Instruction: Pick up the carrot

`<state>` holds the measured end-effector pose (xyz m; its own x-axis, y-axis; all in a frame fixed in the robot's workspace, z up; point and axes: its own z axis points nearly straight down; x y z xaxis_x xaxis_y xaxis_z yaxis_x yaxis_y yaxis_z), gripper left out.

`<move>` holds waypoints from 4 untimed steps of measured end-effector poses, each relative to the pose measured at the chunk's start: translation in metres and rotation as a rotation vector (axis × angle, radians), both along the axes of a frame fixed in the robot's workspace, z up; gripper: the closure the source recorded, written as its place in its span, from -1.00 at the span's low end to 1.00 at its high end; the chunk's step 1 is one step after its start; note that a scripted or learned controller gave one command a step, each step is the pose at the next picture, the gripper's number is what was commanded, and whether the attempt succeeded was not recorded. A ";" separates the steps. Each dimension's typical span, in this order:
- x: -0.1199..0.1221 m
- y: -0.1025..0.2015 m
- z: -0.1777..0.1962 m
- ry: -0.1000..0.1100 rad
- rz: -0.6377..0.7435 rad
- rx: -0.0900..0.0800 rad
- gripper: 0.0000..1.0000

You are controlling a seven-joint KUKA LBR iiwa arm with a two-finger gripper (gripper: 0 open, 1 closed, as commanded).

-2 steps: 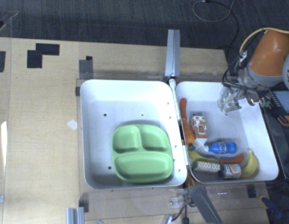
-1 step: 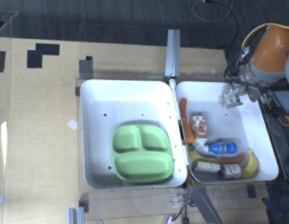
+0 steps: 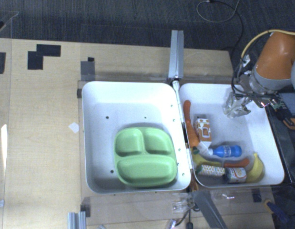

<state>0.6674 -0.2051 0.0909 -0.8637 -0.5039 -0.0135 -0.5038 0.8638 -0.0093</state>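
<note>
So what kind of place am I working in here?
Most likely a robotics lab bench, not a kitchen: two white bins set into a plywood table, toy food like the carrot, and a loose cable on dark carpet.

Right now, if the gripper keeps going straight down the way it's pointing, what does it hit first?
Probably the bare white floor of the right bin. The gripper hangs over its upper part, well clear of the long orange carrot, though depth is unclear.
</note>
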 end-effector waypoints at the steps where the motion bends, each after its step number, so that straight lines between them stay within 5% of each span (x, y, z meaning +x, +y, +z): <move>1: -0.001 -0.001 0.001 -0.001 0.337 -0.006 1.00; 2: -0.018 -0.001 -0.002 0.004 0.675 -0.009 1.00; 3: -0.009 0.000 -0.001 0.001 1.174 -0.016 1.00; 4: -0.006 0.001 0.013 -0.010 1.171 -0.020 1.00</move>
